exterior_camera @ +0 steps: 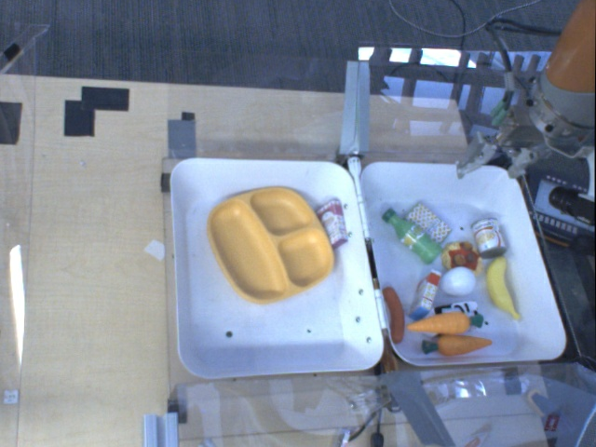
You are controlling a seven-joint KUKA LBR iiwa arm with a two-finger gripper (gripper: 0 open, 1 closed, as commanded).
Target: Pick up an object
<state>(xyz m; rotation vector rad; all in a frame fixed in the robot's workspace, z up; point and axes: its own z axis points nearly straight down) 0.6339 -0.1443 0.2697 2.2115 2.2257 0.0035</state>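
I judge banana (501,286) at 3 o'clock in right bin (549,338): light, smooth, slippery; grip mid-body. Gripper (489,156) at 1 o'clock, finger state unreadable.

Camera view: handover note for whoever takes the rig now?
Tool: above the right bin's far edge, nothing seen between its fingers.
Right bin: green bottle, can, banana, egg, two carrots, other small items.
Left bin: yellow divided plate, small can touching its right edge.
Done: nothing picked. Left: lower in and grasp one object.
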